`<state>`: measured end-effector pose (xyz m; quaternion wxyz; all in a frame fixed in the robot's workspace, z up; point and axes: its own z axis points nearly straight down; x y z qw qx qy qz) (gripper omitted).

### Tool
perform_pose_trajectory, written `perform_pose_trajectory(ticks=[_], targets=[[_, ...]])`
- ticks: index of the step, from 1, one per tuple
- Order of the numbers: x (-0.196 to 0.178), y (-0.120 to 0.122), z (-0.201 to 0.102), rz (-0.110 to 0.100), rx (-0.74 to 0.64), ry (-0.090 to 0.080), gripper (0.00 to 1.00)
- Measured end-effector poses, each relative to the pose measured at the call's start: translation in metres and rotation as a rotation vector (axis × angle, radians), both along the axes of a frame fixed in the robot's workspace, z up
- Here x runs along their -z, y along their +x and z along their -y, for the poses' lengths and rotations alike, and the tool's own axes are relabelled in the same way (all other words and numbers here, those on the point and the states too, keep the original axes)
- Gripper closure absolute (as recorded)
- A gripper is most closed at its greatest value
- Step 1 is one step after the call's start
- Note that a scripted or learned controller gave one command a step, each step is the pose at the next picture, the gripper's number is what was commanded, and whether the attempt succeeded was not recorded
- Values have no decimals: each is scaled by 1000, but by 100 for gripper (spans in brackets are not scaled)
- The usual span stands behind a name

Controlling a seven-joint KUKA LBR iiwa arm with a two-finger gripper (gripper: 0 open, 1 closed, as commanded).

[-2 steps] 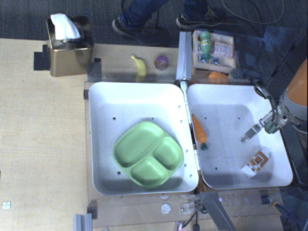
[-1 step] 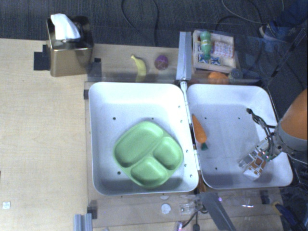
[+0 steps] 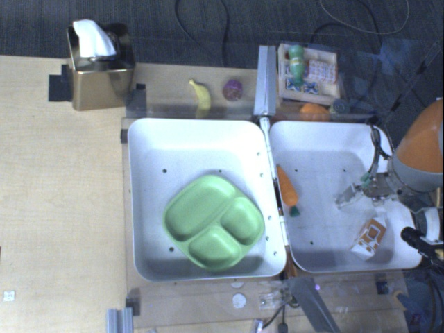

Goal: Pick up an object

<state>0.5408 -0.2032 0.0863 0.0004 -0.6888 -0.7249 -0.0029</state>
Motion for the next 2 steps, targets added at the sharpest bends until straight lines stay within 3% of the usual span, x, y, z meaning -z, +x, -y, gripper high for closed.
perform_pose_trajectory(ticks=[1,2], targets=[[-12,-5,-96,0,-162,-5,0],[1,127,-85,-11,463,-3,0]])
